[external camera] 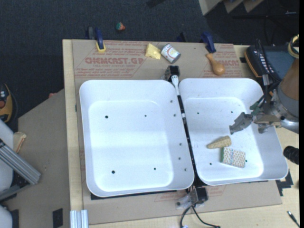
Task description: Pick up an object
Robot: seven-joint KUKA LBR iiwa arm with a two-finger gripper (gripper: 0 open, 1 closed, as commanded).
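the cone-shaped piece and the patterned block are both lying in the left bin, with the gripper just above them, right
Not quite: the camera view shows the cone-shaped piece and the patterned block in the right bin, not the left bin. The gripper is just above them.

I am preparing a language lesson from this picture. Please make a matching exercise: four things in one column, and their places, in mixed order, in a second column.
Things:
1. tan cone
2. patterned square block
3. yellow wedge
4. gripper

Places:
A. on the brown board behind the bins
B. in the right bin, nearest its front edge
C. over the right bin, just above the cone in the view
D. in the right bin, lying on its side, left of and touching the block

Pairs: 1-D, 2-B, 3-A, 4-C
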